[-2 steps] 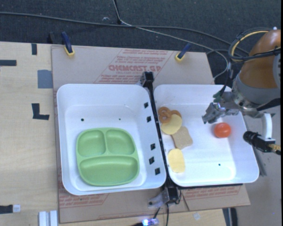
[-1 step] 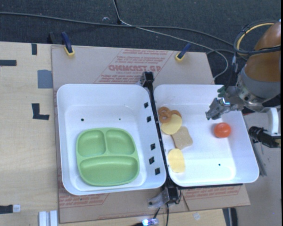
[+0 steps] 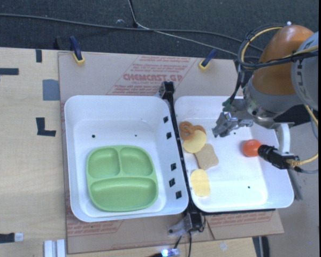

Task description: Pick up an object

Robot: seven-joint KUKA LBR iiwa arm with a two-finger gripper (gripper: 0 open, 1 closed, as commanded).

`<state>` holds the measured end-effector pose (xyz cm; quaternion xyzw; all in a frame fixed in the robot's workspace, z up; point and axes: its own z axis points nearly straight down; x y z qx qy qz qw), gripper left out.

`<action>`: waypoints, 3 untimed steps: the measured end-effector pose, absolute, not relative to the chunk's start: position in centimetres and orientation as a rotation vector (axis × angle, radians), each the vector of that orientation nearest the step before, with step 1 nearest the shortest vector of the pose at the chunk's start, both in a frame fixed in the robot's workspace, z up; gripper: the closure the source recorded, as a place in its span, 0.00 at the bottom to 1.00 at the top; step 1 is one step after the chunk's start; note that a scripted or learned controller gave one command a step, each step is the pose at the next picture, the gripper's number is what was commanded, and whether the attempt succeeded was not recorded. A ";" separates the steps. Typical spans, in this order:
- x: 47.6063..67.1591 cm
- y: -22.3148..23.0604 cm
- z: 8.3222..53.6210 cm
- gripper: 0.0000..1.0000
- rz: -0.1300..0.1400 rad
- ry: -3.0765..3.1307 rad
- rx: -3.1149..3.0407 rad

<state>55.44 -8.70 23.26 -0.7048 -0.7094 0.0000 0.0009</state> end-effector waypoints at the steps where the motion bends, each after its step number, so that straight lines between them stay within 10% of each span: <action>1: 55.5 -3.8 23.6 1.00 -0.001 -2.228 -2.213; 3: 54.6 6.6 22.4 1.00 0.002 -2.227 -2.213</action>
